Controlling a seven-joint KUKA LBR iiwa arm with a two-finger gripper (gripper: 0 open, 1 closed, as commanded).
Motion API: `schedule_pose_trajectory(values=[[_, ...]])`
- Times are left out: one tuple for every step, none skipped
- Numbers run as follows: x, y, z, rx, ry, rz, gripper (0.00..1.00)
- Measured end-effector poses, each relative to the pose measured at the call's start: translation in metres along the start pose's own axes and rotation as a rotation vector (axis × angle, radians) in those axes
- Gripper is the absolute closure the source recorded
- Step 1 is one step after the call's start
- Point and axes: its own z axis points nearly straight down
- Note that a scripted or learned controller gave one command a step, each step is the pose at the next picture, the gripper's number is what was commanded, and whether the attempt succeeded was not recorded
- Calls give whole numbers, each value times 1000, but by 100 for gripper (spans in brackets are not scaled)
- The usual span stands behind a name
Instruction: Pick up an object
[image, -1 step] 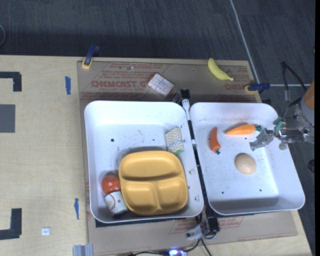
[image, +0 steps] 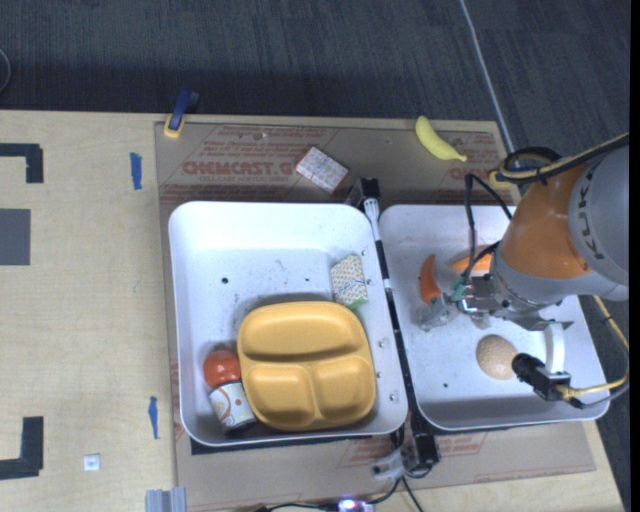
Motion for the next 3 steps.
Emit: schedule_pose_trajectory(values=[[6, -32, 4, -3, 0, 1, 0], [8, -56, 4, -3, 0, 1, 0], [10, -61, 4, -4, 0, 1, 0]])
